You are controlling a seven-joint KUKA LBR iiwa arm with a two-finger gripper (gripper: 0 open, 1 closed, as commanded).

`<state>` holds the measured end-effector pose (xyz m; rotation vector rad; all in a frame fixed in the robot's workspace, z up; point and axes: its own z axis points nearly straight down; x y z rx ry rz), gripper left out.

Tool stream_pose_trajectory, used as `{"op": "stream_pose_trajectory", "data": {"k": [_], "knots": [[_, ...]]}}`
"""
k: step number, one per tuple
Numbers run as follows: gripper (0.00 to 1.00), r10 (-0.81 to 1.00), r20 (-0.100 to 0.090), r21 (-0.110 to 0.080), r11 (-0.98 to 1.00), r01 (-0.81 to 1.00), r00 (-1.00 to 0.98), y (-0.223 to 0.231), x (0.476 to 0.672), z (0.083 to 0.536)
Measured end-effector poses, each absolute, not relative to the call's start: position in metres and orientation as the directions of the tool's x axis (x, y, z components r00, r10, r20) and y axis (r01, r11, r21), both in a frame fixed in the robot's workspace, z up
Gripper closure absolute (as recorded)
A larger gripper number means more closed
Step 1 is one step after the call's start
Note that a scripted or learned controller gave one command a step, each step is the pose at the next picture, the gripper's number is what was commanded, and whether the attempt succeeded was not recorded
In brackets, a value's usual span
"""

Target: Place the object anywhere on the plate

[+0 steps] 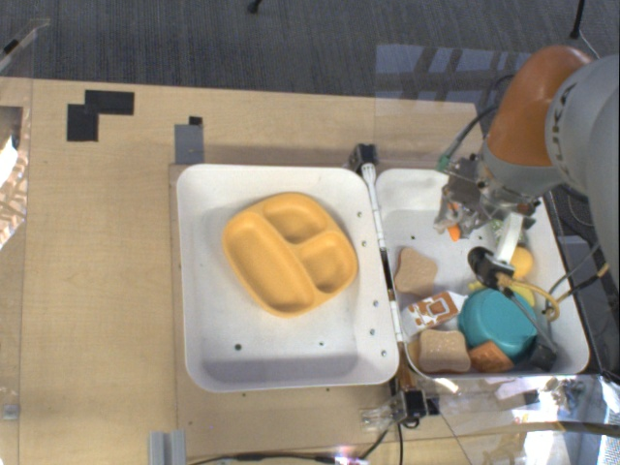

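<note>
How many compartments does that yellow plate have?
3. The yellow plate lies in the left bin: one long section along its left side, one at the top right, one at the lower right.

Wood bench (97,289) w/ two white bins: left bin (199,260), right bin (412,187).

Yellow plate (290,253) in left bin (194,260)

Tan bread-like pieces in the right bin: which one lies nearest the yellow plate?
The tan wedge-shaped slice, lying alone by the bin's left wall nearest the yellow divided plate. The tan square block sits at the bottom, beside the teal bowl.
</note>
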<state>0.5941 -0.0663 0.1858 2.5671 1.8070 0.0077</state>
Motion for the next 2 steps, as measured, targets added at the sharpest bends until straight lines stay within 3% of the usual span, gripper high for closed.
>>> {"op": "stream_pose_trajectory", "data": {"k": [1,2], "knots": [[1.00,0.992,0.005,0.004,-0.127,0.992,0.127,0.0396,0.5999,0.1856],[0.00,0.991,0.002,0.005,-0.131,0.991,0.131,0.0363,0.6001,0.1858]]}}
